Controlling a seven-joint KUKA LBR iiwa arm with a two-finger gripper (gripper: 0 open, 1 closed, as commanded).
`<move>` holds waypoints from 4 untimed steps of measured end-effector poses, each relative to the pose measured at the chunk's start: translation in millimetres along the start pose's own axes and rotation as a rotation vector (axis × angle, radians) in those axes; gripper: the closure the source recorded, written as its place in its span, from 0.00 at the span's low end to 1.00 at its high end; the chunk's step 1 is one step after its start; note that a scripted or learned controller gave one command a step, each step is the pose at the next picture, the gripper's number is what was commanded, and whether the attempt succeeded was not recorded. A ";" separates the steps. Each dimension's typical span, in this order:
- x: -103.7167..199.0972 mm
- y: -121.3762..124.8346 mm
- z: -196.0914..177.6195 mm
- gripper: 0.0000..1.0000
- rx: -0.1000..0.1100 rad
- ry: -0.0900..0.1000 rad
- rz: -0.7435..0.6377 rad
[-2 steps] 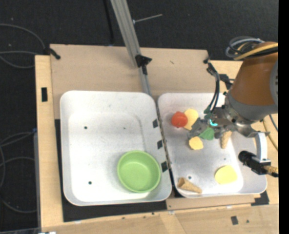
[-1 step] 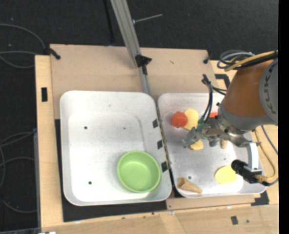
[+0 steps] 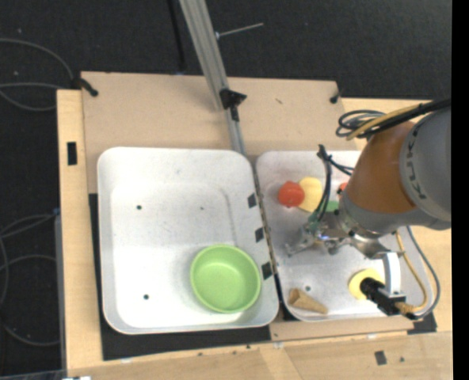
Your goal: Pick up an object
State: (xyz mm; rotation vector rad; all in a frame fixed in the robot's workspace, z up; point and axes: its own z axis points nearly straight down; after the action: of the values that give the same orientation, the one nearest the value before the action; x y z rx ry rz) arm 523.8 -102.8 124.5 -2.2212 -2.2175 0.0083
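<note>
While gripper hangs in right bin (finger state unreadable) — red ball, cone there; green bowl in left bin.

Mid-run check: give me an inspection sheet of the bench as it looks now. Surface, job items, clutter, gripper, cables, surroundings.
Surface: tan bench bearing two shallow white bins side by side, left bin and right bin.
Job's things: green bowl in the left bin near its front right corner; red ball, yellow ball, brown cone-shaped piece and a yellow object in the right bin.
Clutter: nothing seen.
Gripper: gripper low over the right bin's middle, below the two balls; nothing seen between its fingers.
Cables: black cables looped by the arm; thin cables on the dark floor at left.
Surroundings: metal post rising behind the bins.
</note>
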 end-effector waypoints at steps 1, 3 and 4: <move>-2.0 -0.1 24.7 0.00 -0.004 -0.001 0.001; -0.3 10.9 -33.7 1.00 -0.012 0.001 -0.005; 0.4 15.2 -77.4 1.00 -0.012 0.001 -0.006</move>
State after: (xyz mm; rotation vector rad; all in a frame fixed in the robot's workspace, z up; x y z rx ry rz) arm 539.5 -102.3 201.7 -2.2204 -2.2292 -0.0070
